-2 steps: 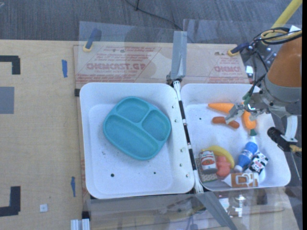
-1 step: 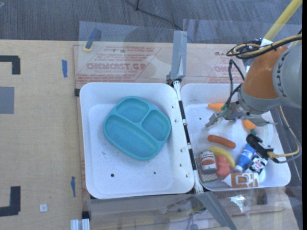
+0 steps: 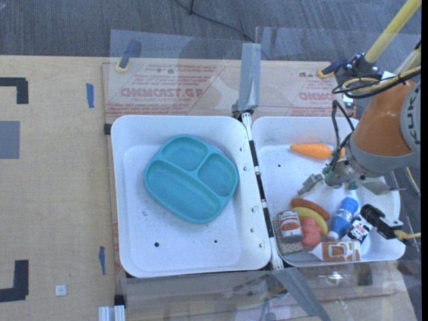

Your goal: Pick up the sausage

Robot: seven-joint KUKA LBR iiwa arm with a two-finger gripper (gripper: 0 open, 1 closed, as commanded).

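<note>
In the lower right of the frame, the sausage [image 3: 309,206] is lying beside a banana [image 3: 312,216], looking light, smooth and slippery, best pinched mid-length, while the gripper [image 3: 319,177] is hovering above-right, grip state unclear.

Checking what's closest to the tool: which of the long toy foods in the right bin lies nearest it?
The reddish-brown sausage, curved against the yellow banana, just below the tool. The orange carrot lies farther off, alone near the bin's far wall.
</note>
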